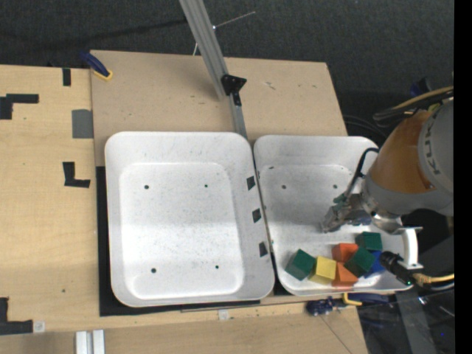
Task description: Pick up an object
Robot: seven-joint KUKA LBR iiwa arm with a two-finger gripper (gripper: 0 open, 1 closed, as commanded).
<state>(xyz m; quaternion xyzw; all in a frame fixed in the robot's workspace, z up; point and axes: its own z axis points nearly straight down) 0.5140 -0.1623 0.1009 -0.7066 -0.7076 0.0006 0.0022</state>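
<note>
Two shallow white bins sat side by side on the wooden table (pixel 169 94) in the camera view: the left bin (pixel 181 216) and the right bin (pixel 310 161), their inner rims touching along the middle. The grey arm (pixel 435 153), with its orange band (pixel 398 161), reached in from the right and leaned over the right bin. Its claw (pixel 338 218) hung low over the floor of that bin, near the bin's centre and slightly toward the near side. Whether the claw was released or clenched could not be told, since the tip appeared only as a small dark cluster. No block was visible between its tips.

The blocks lay clustered in the near right corner of the right bin, close below and to the right of the claw but apart from it. A green block (pixel 299 264) lay furthest left, with a yellow block (pixel 324 269) just beside it. An orange block (pixel 344 273) adjoined the yellow one, and a red-orange block (pixel 344 252) lay just behind. A dark green block (pixel 368 241) and another green block (pixel 362 261) crowded the corner, beside a blue block (pixel 377 262) at the rim.

A slanted metal rail (pixel 206 35) crossed the far side of the table.
</note>
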